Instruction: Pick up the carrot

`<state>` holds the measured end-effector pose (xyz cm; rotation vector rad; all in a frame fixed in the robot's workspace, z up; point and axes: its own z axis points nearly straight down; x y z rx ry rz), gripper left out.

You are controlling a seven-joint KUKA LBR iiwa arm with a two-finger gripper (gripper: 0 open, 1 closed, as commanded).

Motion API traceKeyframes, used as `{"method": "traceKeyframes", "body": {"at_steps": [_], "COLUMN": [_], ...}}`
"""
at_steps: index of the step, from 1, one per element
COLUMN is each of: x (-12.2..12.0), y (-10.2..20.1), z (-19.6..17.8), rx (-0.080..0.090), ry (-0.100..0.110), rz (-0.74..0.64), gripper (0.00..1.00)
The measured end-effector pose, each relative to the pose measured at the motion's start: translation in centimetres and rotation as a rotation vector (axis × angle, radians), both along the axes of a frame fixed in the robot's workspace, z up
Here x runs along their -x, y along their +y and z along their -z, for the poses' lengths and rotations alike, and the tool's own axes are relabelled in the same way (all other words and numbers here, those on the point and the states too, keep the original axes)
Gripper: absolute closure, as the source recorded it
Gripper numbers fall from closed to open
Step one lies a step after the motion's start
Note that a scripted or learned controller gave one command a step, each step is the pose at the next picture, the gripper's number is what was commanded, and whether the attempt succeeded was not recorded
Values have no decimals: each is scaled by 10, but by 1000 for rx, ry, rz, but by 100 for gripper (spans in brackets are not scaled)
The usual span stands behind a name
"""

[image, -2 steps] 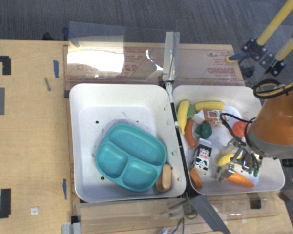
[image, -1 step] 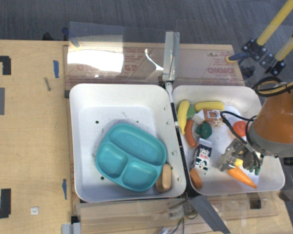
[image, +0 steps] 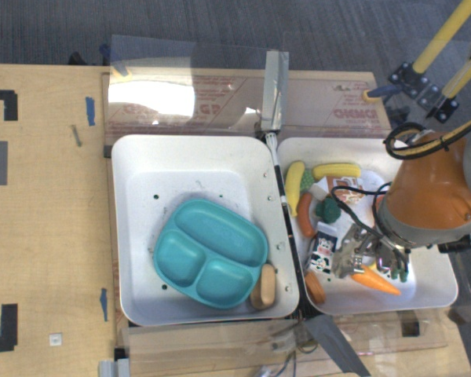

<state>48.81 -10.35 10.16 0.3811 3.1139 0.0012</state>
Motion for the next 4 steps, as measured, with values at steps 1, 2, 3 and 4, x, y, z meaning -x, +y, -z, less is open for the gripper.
{"method": "traceKeyframes", "body": {"at_steps": [1,2,3,4], "x": [7,5,5,3], "y": [-61,-61,-60,-85], "z": [14,13,3,16], "rx": [3,4,3,-30], "ry": [-3,-9,-6,-1], "rz": [-161,-162,-163,-424], "gripper": [100,0,100,100]}}
